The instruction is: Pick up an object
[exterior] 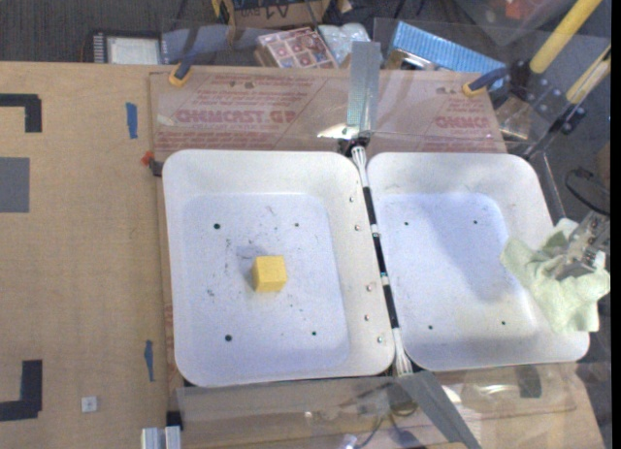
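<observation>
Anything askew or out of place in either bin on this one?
Yes: a crumpled pale green cloth is draped over the right white bin's right rim, half spilling out. The small yellow block sits tidily in the left white bin.

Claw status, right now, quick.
Claw: at the right bin's right edge, down on the pale green cloth; open or closed cannot be told, and no grasp is visible.

open floor around yellow block (271,273), cloth (558,282) crowding right rim

Brown cardboard bench (78,272), cluttered dark floor (87,1).
</observation>
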Controlling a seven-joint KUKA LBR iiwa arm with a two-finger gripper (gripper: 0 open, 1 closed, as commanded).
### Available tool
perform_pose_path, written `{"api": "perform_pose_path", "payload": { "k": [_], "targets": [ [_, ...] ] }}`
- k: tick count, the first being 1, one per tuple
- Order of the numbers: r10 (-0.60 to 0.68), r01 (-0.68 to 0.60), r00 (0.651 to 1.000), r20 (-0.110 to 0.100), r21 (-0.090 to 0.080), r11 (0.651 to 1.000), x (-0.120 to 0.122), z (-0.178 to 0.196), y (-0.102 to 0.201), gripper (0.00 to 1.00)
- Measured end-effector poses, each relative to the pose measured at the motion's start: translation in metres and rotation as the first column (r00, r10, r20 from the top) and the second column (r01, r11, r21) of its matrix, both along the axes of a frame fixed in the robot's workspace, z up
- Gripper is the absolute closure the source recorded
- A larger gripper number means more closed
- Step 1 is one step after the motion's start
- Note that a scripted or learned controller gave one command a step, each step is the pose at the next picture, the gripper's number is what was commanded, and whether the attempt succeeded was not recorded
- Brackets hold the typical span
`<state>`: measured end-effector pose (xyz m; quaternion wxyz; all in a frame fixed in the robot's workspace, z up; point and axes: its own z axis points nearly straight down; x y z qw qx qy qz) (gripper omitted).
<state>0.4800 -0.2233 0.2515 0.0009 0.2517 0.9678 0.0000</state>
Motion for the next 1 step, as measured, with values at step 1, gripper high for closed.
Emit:
{"api": "perform_pose_path", "payload": {
  "k": [1],
  "targets": [
    [-0.175,0.175,0.984,0.003,-0.001,0.984,0.0001,0.1104,-0.0008,1.00]
  ]
}}
